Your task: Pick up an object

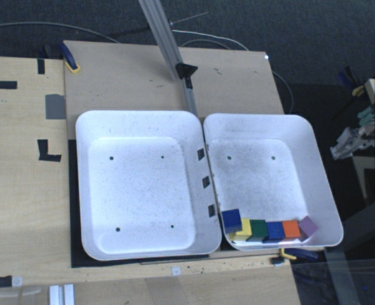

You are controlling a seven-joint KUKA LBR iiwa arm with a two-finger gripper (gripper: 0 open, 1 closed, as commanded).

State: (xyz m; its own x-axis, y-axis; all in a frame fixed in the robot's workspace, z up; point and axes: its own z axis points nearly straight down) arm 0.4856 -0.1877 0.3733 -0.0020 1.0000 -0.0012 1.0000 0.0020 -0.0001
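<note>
Two white bins [203,122] sit side by side — the right one's near wall lined with coloured blocks [267,229].

The metal pole [164,33] is being cut off by the top edge. The yellow block [243,232] is being partly covered by the blue block [231,220] — its full shape cannot be told. At the right edge, pale equipment [354,140] is being shown too blurred to identify.
</note>
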